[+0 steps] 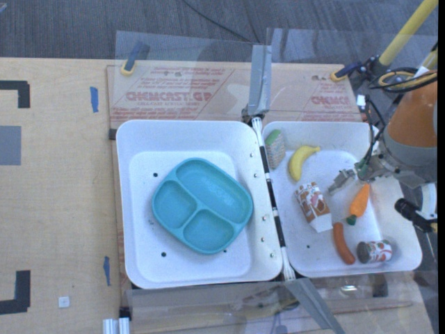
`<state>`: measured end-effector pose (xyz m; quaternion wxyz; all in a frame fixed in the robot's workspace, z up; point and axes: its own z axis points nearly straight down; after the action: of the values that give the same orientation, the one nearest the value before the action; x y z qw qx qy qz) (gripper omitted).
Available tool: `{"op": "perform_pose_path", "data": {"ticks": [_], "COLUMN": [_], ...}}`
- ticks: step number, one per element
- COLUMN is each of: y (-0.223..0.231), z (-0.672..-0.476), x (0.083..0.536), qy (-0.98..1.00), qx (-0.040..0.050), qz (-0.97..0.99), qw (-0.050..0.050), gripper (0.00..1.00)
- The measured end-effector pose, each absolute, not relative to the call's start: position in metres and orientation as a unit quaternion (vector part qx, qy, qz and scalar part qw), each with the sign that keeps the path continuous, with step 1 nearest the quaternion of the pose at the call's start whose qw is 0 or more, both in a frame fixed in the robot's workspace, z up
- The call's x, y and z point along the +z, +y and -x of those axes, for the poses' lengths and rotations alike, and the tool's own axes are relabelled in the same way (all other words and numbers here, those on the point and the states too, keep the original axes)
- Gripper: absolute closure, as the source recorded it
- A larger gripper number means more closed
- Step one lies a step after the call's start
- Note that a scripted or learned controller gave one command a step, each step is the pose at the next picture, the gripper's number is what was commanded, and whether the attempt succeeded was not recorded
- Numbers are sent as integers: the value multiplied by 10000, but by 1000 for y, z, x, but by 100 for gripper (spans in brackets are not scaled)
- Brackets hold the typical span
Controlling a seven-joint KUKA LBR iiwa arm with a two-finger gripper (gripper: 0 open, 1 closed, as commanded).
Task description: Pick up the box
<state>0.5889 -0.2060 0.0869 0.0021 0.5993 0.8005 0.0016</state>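
Note:
The box [313,206] is a small white and red-brown carton lying in the middle of the right bin [410,261], tilted slightly. My gripper [343,179] reaches in from the right and hangs over the bin, up and to the right of the box and apart from it. Nothing shows in its grasp. An orange carrot [359,201] lies just below the gripper, between it and the bin's right wall.
The right bin also holds a banana [300,160], a green packet [275,147], a sausage [342,243] and a small can [375,251]. A blue divided plate [202,204] lies in the left bin [132,158]. Cables and a yellow pole stand at the back right.

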Motion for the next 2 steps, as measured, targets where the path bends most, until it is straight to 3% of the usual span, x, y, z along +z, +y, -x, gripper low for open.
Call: {"op": "perform_pose_path", "data": {"ticks": [1, 2], "y": [-210, -158], "z": [-665, -667], "x": [86, 86], "qy": [8321, 8370], "qx": [-12, -26], "qz": [-5546, -5472], "qw": [-63, 8], "gripper": [0, 0]}}
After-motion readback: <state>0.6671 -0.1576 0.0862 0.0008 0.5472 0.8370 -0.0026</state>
